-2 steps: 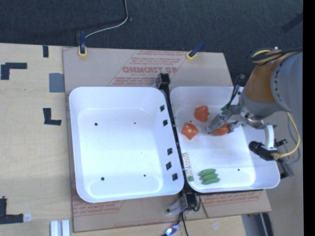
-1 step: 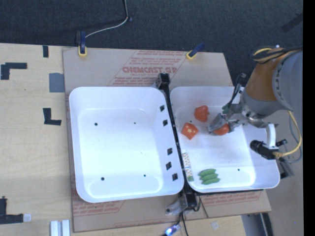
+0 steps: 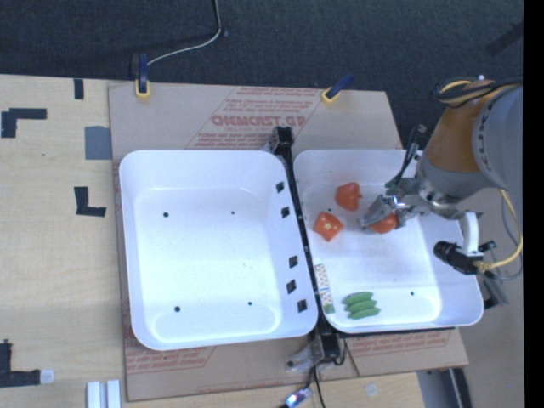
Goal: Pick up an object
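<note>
Since the camera looks down at a slant, the closest thing in the right-hand shallow white bin (image 3: 425, 313) is the little green pod-shaped toy (image 3: 360, 304), parked by the front wall and well apart from everything else, so it's out of the way for now. Further in sit two red-orange chunky toy pieces (image 3: 328, 225), near each other around the middle. Level with those, the gripper (image 3: 380, 218) is down in the bin with a third small red-orange piece (image 3: 386, 223) right at its tips. Looks like it's closed narrow around that piece, my guess only, it's small and partly hidden. The left white bin (image 3: 204, 245) is just there as the other tray on the bench (image 3: 51, 228).
</note>
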Available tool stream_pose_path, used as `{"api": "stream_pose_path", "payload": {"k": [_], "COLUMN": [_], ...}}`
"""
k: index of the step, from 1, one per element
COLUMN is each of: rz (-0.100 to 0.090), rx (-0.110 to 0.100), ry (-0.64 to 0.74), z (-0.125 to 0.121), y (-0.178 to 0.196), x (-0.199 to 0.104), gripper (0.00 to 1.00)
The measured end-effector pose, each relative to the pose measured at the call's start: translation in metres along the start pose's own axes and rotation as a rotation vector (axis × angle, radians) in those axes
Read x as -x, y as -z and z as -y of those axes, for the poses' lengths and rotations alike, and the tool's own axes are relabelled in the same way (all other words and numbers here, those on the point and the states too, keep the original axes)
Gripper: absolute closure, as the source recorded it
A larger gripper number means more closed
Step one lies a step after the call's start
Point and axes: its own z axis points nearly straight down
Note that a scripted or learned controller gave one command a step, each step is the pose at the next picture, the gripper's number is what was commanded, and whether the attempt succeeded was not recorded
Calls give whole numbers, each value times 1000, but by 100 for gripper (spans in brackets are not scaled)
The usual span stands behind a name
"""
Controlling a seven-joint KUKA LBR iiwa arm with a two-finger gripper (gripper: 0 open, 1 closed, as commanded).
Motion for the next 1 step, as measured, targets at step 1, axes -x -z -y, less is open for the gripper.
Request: {"api": "stream_pose_path", "payload": {"k": [1], "rz": [-1], "rx": [-4], "ry": [0], "z": [1], "y": [7], "x": [0], "gripper": [100]}}
